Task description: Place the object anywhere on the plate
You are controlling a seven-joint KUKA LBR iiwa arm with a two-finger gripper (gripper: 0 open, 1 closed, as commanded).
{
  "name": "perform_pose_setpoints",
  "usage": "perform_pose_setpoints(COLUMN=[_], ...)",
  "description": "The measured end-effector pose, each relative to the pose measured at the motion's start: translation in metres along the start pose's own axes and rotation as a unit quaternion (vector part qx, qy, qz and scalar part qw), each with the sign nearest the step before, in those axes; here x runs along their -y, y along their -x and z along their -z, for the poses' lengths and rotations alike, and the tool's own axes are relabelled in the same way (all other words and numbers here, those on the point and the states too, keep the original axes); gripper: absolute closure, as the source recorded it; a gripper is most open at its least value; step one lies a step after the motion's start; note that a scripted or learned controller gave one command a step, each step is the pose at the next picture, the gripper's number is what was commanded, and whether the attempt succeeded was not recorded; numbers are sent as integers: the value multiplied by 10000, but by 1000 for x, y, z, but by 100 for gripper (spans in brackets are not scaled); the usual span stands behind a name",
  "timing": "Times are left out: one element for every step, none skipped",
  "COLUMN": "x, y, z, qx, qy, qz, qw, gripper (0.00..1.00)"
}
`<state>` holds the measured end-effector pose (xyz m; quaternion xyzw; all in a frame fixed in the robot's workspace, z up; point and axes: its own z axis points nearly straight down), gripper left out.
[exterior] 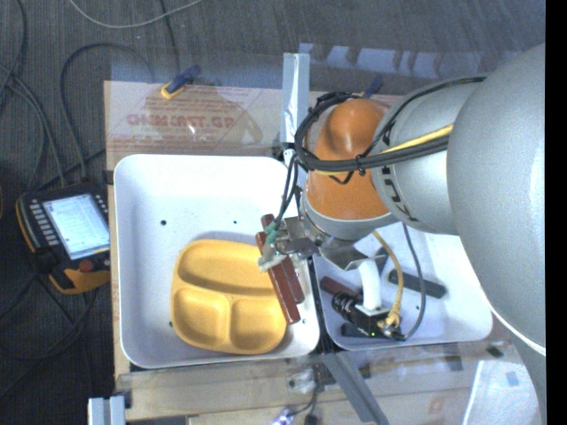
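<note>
From the camera above the bench: the grey arm [461,149], with its orange band [350,162] showing, reaches in from the right and hangs its gripper [276,248] over the right-hand side of the left bin [177,189]; a brown stick-shaped object [287,292] slants down from the gripper along the right rim of the yellow three-part plate [213,268], its upper end at the gripper, its lower end at the plate's edge near the bin wall; whether the gripper is clamped on it or merely touching it cannot be told from this angle; the plate sits in the lower half of the left bin; in the right bin [461,321] a dark bar [427,284] lies apart; a handheld control screen [66,228] rests on the floor at left.
</note>
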<state>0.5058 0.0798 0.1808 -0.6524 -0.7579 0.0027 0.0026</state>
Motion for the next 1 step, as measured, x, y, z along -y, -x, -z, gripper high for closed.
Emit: perform_pose_setpoints(x=[0], y=[0], z=[0], qx=[0], qy=[5], qz=[-1], qw=[10000], gripper=[0])
